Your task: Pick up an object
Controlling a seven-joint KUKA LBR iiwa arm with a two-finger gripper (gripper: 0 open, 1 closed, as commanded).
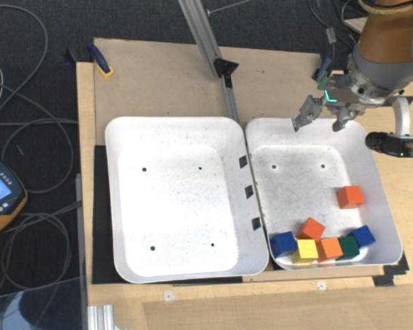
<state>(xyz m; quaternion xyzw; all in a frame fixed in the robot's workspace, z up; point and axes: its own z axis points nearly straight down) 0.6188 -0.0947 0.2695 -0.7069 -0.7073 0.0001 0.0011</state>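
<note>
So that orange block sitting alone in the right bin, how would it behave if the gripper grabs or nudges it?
The lone orange block looks like a rigid cube, so it probably stays stiff and slides rather than rolls. Its flat faces should suit the gripper, whose fingers are spread. It sits apart from the others, so pushing shouldn't disturb them.

A wooden bench [165, 74] on dark carpet [41, 19] — black cables [27, 115] looping across the floor at left

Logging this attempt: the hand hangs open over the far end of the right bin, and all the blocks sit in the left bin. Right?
Not quite. The camera view shows the blocks in the right bin, not the left. The hand does hang open over that bin's far end.
</note>
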